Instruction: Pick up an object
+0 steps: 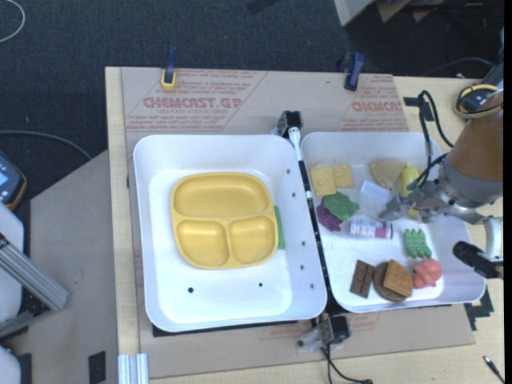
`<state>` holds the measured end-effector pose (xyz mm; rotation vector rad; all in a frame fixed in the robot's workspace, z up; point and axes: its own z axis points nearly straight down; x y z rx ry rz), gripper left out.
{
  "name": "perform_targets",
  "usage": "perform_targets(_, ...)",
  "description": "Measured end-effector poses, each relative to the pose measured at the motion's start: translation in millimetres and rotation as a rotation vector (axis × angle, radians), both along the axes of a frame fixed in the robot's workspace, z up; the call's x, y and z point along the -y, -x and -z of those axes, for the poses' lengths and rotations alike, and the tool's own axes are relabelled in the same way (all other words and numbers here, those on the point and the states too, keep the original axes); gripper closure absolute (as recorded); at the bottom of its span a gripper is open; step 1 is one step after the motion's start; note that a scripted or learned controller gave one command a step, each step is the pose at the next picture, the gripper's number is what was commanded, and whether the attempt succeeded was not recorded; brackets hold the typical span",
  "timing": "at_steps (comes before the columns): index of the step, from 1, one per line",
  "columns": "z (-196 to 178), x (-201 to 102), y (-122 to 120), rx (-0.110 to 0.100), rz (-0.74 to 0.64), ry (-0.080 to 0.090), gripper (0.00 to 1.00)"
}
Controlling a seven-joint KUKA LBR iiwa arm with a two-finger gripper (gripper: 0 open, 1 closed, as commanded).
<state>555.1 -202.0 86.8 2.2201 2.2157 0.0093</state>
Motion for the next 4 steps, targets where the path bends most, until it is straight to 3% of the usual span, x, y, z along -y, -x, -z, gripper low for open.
perform_targets(1,-8,0,2,-0.006,-0.002,0.002,1.0)
perform_targets(3,-126,12,4,-0.004,-0.002,0.003,1.0)
perform_targets(4,-139,13,3,-0.003,-0.003,0.003,1.0)
